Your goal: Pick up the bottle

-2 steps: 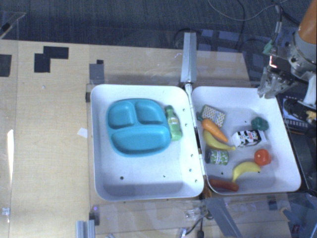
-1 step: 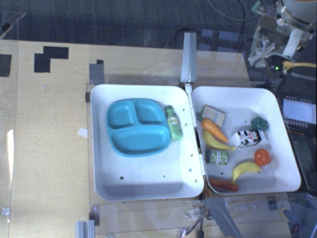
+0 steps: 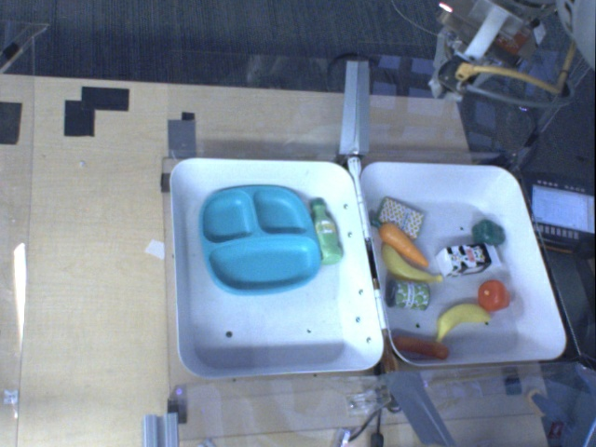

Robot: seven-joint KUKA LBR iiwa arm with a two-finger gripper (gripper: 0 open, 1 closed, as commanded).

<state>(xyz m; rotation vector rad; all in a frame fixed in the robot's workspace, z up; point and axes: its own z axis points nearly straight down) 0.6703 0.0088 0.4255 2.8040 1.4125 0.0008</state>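
Whether the gripper [image 3: 445, 71] is open or closed cannot be told from the camera view: it hangs at the top right of the picture, small and partly tangled with a yellow cable [image 3: 507, 74], well above and behind the far rim of the right bin [image 3: 521, 194]. Nothing can be seen held in it. It is well apart from both bins.

The bottle [image 3: 325, 231] lies in the left bin [image 3: 186, 277]. It is pale green with a lighter cap end pointing toward the far side of the bin, and it rests on its side along the right edge of a blue divided plate [image 3: 256, 238], touching or just beside that edge. It sits between the plate and the wall that the two bins share, closer to the plate.

The right bin holds the other things. A patterned pouch [image 3: 400, 214] lies near the far left corner, with a carrot [image 3: 403, 241] just in front of it and a banana [image 3: 408, 266] touching the carrot's near side. A small green can [image 3: 410, 294] sits just in front of that banana. A second banana [image 3: 462, 318] lies toward the near side, a red-orange tomato [image 3: 493, 294] near its right end. A white and black carton [image 3: 464, 260] lies in the middle, and a dark green lump [image 3: 487, 232] is just beyond it. A red, elongated item [image 3: 421, 347] lies against the near wall.

A grey metal post [image 3: 354, 110] runs away from the joint between the bins across the wooden bench [image 3: 84, 277].
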